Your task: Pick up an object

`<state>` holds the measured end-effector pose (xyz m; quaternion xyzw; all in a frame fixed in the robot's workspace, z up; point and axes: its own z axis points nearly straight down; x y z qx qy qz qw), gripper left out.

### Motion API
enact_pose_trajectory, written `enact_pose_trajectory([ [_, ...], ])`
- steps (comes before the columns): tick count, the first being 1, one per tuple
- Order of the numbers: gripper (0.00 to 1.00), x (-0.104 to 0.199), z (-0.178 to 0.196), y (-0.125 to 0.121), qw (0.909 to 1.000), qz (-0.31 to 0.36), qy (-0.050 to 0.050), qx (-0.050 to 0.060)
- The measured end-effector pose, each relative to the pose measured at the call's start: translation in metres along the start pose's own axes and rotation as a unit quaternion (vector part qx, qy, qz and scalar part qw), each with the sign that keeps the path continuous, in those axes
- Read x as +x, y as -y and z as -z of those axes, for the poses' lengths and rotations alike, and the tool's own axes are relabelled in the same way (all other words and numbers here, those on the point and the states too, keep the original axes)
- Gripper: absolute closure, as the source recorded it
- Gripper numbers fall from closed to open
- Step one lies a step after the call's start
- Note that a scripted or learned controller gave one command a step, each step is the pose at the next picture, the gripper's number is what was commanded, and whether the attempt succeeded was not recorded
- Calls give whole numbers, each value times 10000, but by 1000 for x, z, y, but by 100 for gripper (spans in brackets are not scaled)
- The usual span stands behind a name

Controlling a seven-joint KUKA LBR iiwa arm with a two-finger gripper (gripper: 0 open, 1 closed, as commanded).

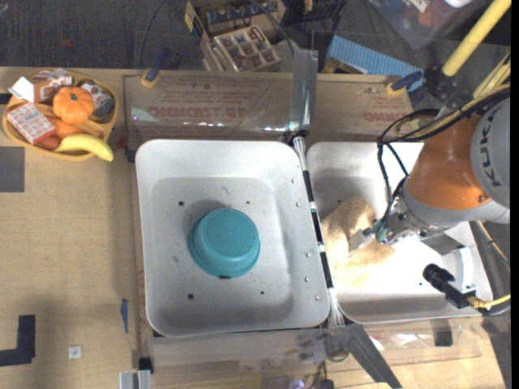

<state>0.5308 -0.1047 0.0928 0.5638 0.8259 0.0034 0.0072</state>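
The arm [454, 177] reached down into the right bin [405, 298], its gripper [379, 233] at the right edge of a tan, soft-looking, lumpy object [349, 225] lying toward that bin's left side. Whether the jaws were open or closed could not be told, so no grasp was evident; the lift appeared not yet done. In the left bin [162, 177], at frame centre, sat a smooth, round teal bowl [225, 242], upside down. Both bins were shallow, white and smooth-walled.
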Motion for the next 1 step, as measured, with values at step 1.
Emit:
enact_pose_trajectory([
  [1,100,-2,11,0,10000,-25,0,-12],
])
